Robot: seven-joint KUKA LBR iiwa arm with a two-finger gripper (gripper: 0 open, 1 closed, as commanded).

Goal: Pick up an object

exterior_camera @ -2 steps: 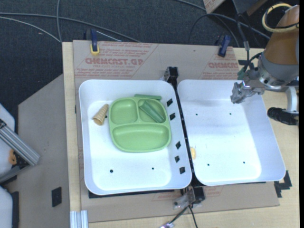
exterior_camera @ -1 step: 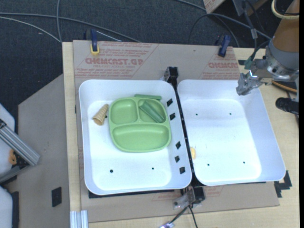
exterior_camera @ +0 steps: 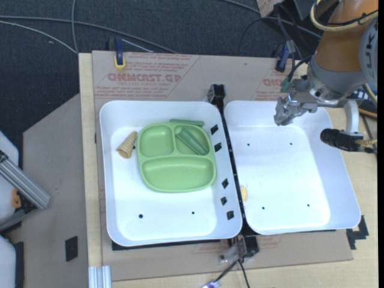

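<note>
Lying nearest the camera: the front edge of the surface [exterior_camera: 180, 267], a brown board bearing two shallow white bins side by side. Sitting on it, the left bin [exterior_camera: 120, 221] and the right bin [exterior_camera: 336, 203], touching along a dark divider [exterior_camera: 227, 155] running between them.

Resting in the left bin, toward its far half: a green divided plate [exterior_camera: 174, 173], tilted slightly, with three compartments. Lying in the plate's far right compartment: a darker green piece [exterior_camera: 193, 140], slanted; hard to tell what kind of thing. Lying just left of the plate, close to its rim: a small tan cone [exterior_camera: 126, 145], wide end pointing away from the plate.

Sitting well right of the plate, against the divider on the right bin's side: a small yellowish bit [exterior_camera: 243, 192], too small to identify.

Hanging over the right bin's far right corner, well apart from the plate: the tool [exterior_camera: 287, 116], below the grey and orange arm [exterior_camera: 345, 35]. Holding nothing visible; impossible to tell whether spread or closed.
</note>
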